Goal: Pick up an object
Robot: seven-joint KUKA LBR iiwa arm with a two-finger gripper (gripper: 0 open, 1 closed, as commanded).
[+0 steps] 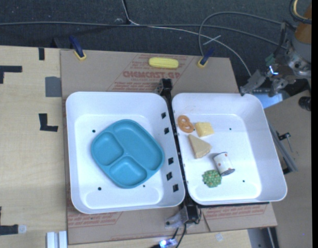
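Five small objects lie in the right bin (252, 138), at the middle right of the frame. An orange pretzel (185, 123) lies flat near the bin's left wall, a yellow block (204, 129) just beside it. Below sit a tan wedge (200, 147), a white can (223, 163) on its side, and a green broccoli piece (211, 178).

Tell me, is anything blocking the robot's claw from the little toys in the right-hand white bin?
Nothing visible does. The gripper hangs just outside the right white bin's far corner, with bare floor between it and the yellow block.
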